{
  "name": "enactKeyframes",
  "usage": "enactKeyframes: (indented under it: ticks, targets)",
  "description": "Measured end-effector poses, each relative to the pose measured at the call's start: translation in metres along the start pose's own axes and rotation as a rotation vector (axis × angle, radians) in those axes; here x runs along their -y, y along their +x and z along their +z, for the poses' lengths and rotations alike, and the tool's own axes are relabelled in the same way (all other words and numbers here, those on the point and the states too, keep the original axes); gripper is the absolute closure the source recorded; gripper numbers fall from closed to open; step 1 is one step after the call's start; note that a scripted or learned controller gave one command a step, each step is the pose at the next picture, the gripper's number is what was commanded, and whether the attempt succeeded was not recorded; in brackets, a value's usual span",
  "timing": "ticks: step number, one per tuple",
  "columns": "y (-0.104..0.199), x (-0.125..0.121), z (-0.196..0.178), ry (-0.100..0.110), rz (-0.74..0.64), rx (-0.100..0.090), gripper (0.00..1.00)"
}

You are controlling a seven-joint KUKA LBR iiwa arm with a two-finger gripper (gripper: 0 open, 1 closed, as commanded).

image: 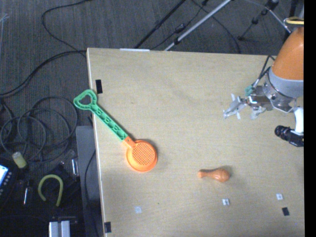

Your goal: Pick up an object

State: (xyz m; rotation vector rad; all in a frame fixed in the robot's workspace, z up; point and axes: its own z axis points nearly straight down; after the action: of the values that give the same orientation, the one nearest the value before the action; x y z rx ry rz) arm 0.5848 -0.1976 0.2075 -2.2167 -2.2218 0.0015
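Gripper (pixel 240 107) at right of frame, fingers apart, holding nothing.
Small orange pear-shaped plastic piece (pixel 215 175) lies below-left, long axis horizontal.

A pale wooden bench (pixel 197 93) stands on dark grey carpet (pixel 44 4) strewn with black cables (pixel 29 132) and tripod legs (pixel 212 9).
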Motion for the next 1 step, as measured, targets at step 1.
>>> enactKeyframes:
  ticks: [1]
  targets:
    - [-0.0032, -0.0524, 0.0668, 0.000, -0.038, 0.005, 0.00]
